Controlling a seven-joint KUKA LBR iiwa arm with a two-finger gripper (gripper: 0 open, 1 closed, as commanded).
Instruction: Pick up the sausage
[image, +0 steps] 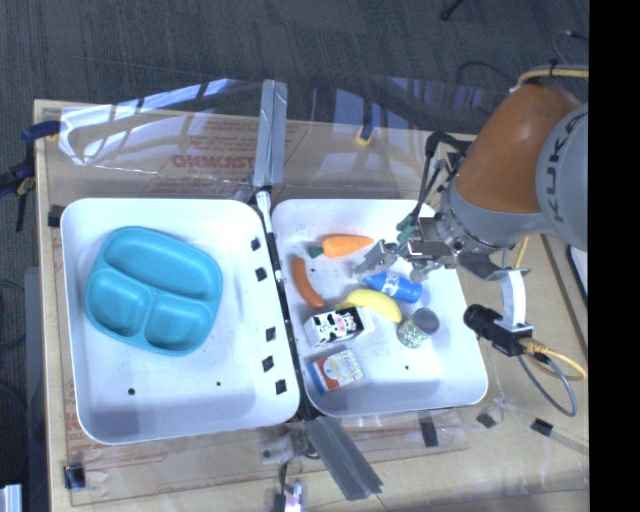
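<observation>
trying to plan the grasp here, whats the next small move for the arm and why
Probably shift the gripper toward the bin's left side. It sits above the blue bottle, near the carrot, while the sausage lies further left by the divider, with nothing on top of it.

Saw a slim orange-brown sausage (306, 282) lying near the left wall of the right shallow white bin (455, 375), apart from the two-finger metal gripper (388, 255) poised over the small blue bottle (399, 288). Noted an orange carrot (343, 245) at the far side, a yellow banana (374, 303) mid-bin. Found a blue sectioned plastic tray (152, 289) in the left white bin (110, 415).
</observation>
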